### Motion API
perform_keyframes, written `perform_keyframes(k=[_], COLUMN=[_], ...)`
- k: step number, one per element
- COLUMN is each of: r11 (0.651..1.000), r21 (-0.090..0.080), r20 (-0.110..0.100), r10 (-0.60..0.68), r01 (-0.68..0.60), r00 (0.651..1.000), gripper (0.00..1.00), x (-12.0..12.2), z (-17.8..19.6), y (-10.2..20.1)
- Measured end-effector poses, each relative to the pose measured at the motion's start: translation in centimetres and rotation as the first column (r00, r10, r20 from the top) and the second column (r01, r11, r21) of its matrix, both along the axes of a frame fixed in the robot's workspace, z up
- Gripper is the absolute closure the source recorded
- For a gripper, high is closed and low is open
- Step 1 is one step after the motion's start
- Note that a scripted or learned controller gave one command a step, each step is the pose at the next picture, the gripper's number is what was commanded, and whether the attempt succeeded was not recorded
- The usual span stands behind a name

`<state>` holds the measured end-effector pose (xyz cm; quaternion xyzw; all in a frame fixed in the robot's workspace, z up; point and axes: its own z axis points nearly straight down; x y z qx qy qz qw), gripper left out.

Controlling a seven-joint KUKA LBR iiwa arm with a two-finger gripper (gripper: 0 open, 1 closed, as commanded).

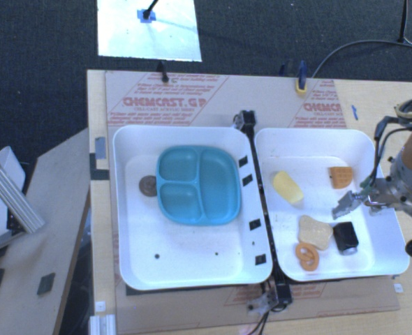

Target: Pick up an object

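Note:
The right bin [318, 139] holds a pale yellow lump [288, 187], an orange square piece [341, 177], a beige bread-like slab [315, 231], an orange pretzel shape [306, 255] and a small black block [345, 236]. My gripper [350, 202] reaches in over the bin's right side. It hangs just above the black block, below the orange square piece, and nothing is visibly held in it.
In the left bin [140, 257] lie a blue divided plate [197, 185] and a small brown disc [148, 185]. A black clip strip [251, 180] runs along the divide between the bins. Cables [387, 128] loop by the arm at the right.

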<state>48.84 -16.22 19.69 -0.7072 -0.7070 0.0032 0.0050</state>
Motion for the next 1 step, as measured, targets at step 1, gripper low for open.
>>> perform_keyframes(k=[1], r11=[1.000], r21=[-0.003], r20=[0.013], r10=[0.004], r01=[-0.004], r00=[1.000], gripper=[0.00], x=[0.32], z=[0.60], y=[0.04])
